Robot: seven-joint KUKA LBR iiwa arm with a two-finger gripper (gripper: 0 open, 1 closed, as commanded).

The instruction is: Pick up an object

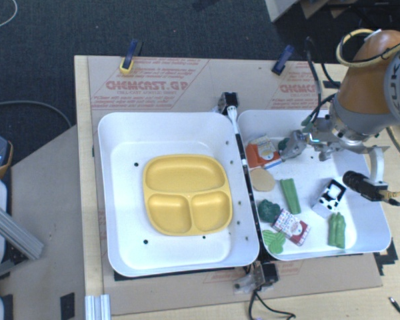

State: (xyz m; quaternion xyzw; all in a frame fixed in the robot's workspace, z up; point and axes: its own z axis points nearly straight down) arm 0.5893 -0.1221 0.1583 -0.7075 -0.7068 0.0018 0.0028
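My gripper (295, 145) hangs over the upper left part of the right-hand white bin (380, 229), reaching in from the right under my grey arm and its orange band (373, 72). How far its tips are parted I cannot tell from this angle, and I see nothing between them.

Just beside its tip on the left lies a flat orange and white packet (261, 155); they look close enough to touch, but I cannot say that they do. Just below that packet is a tan round cookie-shaped piece (263, 181). Below my gripper lies a light green stick-shaped block (290, 195). Further down and left are a dark green leafy plastic piece (269, 211), a red and white printed packet (292, 228) and a bright green leaf-shaped piece (275, 243). Below and to the right sit a black and white patterned cube (330, 196) and a green pickle-shaped toy (337, 230).

Well apart on the left, across the bin walls, a yellow three-compartment plastic tray (187, 194) lies in the left-hand white bin (113, 179).
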